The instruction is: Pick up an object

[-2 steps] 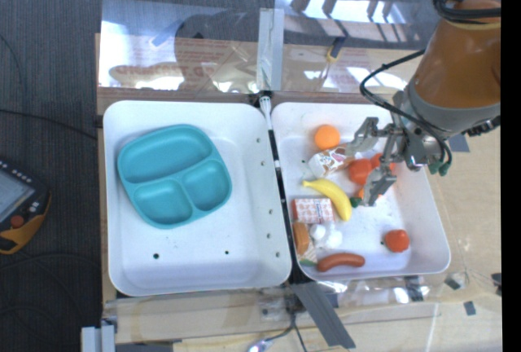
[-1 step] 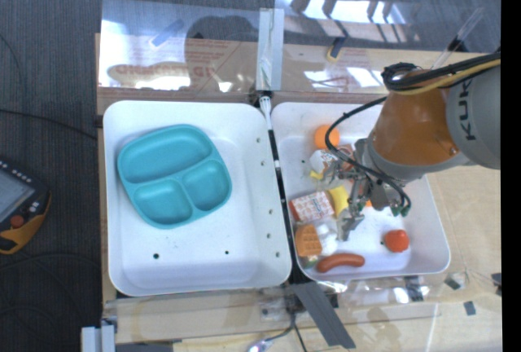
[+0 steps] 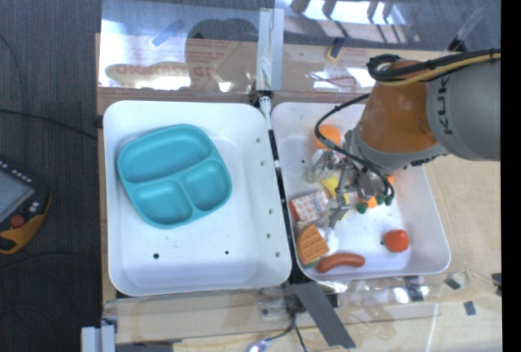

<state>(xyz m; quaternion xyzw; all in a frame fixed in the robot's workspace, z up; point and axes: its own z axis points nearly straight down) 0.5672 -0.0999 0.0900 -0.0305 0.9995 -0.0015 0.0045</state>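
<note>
Camera view: grey KUKA arm with orange wrist band [image 3: 399, 118] is reaching in from the right, and its two-finger gripper [image 3: 346, 194] is hanging low over the right shallow white bin [image 3: 427, 220]. Gripper state: cannot tell, clutter is masking it. Nearest candidates are sitting right at the gripper: small yellow piece [image 3: 331, 182] touching or just under it, red-and-white square packet [image 3: 306, 207] just to its left. Waffle-patterned tan piece [image 3: 312, 244] and red sausage [image 3: 340, 262] are lying below, sausage's long axis running left-right. Red tomato-like ball [image 3: 396, 240] is sitting apart, lower right. Left white bin [image 3: 244, 253] is carrying a teal three-compartment plate [image 3: 173, 174]. Dark carpet [image 3: 49, 33] is surrounding the bench.
</note>
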